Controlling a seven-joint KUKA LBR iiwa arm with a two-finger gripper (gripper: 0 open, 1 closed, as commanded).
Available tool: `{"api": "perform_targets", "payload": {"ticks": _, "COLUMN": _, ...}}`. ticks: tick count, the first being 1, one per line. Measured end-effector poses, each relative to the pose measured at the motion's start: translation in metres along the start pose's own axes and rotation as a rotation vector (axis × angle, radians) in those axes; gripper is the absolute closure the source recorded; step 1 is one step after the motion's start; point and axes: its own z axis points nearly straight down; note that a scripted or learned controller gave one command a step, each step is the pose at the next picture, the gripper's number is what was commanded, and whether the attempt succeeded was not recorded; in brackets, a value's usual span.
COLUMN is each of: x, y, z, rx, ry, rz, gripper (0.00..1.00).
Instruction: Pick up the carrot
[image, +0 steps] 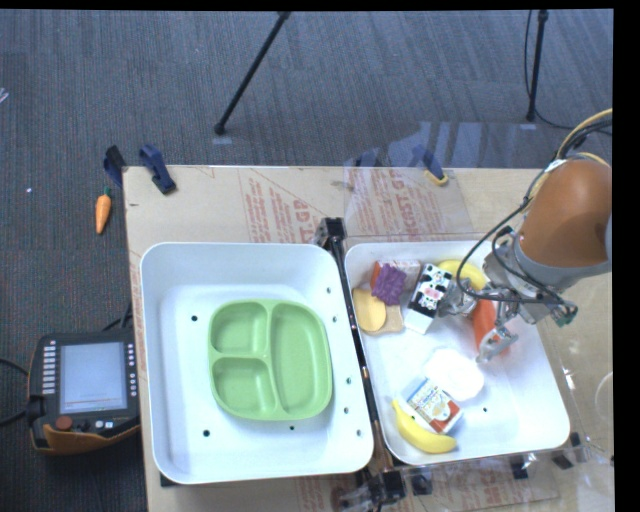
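Carrot (484, 318) upright in the right bin (545, 420), beside the jaws, their state unclear

1. From my remote feed I see dark grey carpet (300, 80) with a fine ribbed weave covering the floor.
2. Two thin black stand legs (250, 75) cross the carpet at the top, one slanting, one near the right.
3. The counter (280, 205) is tan board printed with red lettering.
4. A black pendant with a pale screen (85, 385) lies on the floor at left.
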Motion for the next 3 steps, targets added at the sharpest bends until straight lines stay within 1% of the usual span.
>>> {"api": "perform_targets", "payload": {"ticks": 1, "x": 0.026, "y": 0.014, "z": -0.001, "rx": -0.001, "ry": -0.001, "rz": -0.43, "gripper": 0.0}}
{"api": "perform_targets", "payload": {"ticks": 2, "x": 0.115, "y": 0.058, "z": -0.018, "rx": 0.001, "ry": 0.001, "rz": -0.288, "gripper": 0.0}}
{"api": "perform_targets", "payload": {"ticks": 3, "x": 0.021, "y": 0.016, "z": -0.001, "rx": 0.001, "ry": -0.002, "rz": -0.255, "gripper": 0.0}}
